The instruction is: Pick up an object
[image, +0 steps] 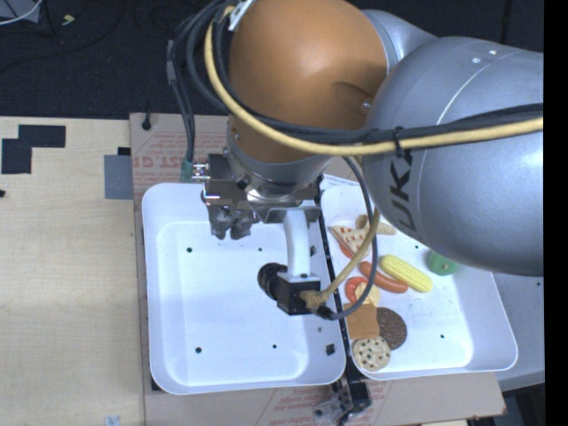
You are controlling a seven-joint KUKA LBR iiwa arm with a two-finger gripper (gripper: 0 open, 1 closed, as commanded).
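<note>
The gripper [232, 227] hangs over the back part of the white bin on the view's left [204, 327], close to its floor, with the arm [461, 149] bulking above it. From this angle I cannot tell whether it is released or clenched, and nothing shows in its grasp.

The things to pick lie apart from it, in the bin on the view's right [461, 335] - 7 toy foods. A yellow corn cob [406, 273] lies beside a red sausage [383, 281]; a pizza slice [348, 235] sits further back. Nearer the front are a brown square cracker [362, 320], a dark round cookie [392, 328] and a pale round biscuit [371, 354] - all close together. A green piece [440, 263] peeks from under the arm.
</note>
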